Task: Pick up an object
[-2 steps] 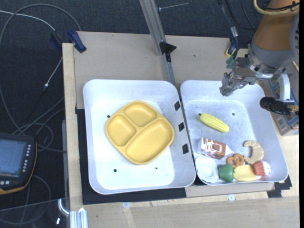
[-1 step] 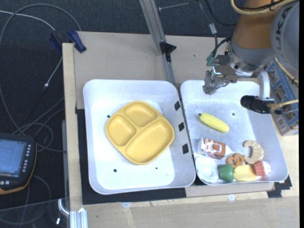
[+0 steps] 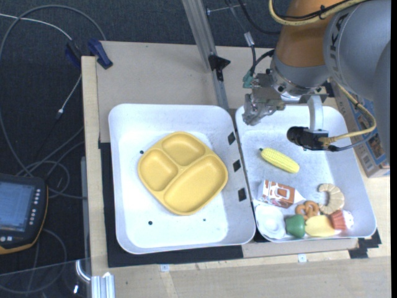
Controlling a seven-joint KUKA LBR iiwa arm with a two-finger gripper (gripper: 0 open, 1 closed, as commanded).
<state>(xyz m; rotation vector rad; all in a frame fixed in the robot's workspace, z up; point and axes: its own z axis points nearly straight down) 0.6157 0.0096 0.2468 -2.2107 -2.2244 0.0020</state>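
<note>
Yellow corn cob (image 3: pixel 280 160) lies in the right bin (image 3: pixel 353 166), near and below the end effector (image 3: pixel 254 113) — whether it is wide or narrow I cannot tell. Descending off-centre could roll the cob aside — a miss.

Bright, even overhead light; soft shadows, mild glare on white bins (image 3: pixel 124 166), sharp focus.
</note>
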